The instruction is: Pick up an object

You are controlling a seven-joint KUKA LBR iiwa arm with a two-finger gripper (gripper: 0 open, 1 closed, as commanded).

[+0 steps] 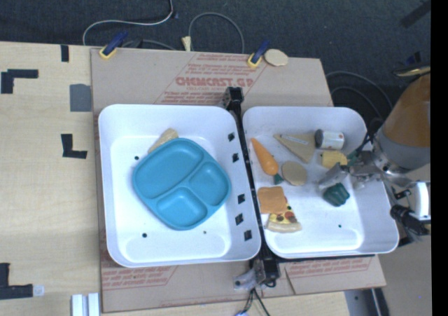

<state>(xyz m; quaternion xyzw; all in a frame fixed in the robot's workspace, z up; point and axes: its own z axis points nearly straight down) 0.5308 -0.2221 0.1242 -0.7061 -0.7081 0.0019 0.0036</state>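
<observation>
My gripper [341, 176] sits low in the right bin [308, 241], over its right half, with my wrist coming in from the bin's right wall. Just below and touching my fingertips lies a small dark green object [337, 195], the piece I judge nearest to a catch. It lies toward the near edge of the bin from my fingers, a shade left of my wrist line. I see grey finger metal reaching down to its upper side, but the view is too coarse here to say whether the jaws stand apart or are closed, or whether the green piece is between them; I cannot tell.

The object looks squat, with no clear long axis, so the approach direction matters more than wrist turn.

Other candidates lie farther left of my fingers: a yellow block [333, 159] just above them, a white cylinder [329, 140] beyond that, a tan round piece [295, 172], an orange carrot [264, 157] lying lengthwise near the divider, and a pizza slice [283, 221] toward the near-left corner. The left bin [119, 237] holds a blue divided plate [181, 183], well away from me.
</observation>
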